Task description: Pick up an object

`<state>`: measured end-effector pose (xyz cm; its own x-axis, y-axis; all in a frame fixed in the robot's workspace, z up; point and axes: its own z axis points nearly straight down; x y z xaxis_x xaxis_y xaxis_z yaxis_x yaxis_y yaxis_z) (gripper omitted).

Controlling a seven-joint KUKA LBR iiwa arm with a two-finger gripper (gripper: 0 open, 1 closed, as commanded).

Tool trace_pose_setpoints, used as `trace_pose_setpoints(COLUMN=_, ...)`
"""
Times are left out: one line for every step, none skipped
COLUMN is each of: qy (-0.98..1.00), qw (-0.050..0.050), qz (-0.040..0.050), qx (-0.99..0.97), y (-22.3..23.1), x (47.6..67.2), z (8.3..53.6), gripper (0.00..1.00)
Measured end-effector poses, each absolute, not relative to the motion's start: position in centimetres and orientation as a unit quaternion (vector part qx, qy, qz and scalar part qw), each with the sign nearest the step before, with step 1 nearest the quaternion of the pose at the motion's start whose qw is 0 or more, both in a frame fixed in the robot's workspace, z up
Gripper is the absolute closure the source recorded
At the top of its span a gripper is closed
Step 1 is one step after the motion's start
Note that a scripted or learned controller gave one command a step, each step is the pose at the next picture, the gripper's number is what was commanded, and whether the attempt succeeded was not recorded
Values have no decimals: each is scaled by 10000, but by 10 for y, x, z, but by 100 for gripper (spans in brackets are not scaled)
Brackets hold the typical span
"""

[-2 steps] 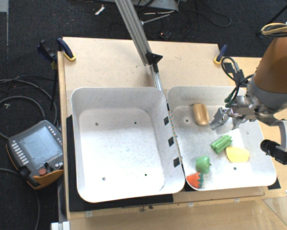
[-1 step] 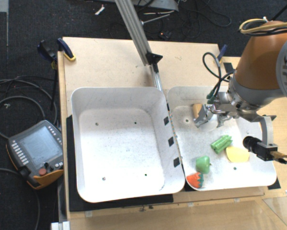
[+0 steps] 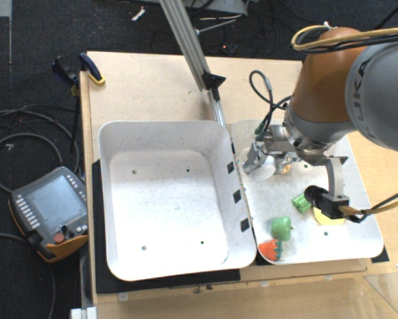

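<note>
Dark carpet surrounds a pale bench, and a grey pendant lies on the floor at its left among cables. We see the left bin with a wide white floor and rounded walls; its right rim touches the right bin along a seam with small black tabs. A metal strut slants down from the top edge to the bins' far side. Part of the KUKA name runs along the arm, which covers the right bin's far corner. The gripper hangs in the right bin just beside the seam, and we cannot tell how far it is open. Well apart from it, near the front rim, a green toy sits just beside a red toy, with a green block nearby.
</note>
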<state>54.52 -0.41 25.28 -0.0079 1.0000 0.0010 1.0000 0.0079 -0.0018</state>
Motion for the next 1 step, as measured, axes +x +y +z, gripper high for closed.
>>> trace_pose_setpoints(qy=-7100, qw=15, qz=5, qx=-7042, y=49, x=553, z=237, gripper=100)
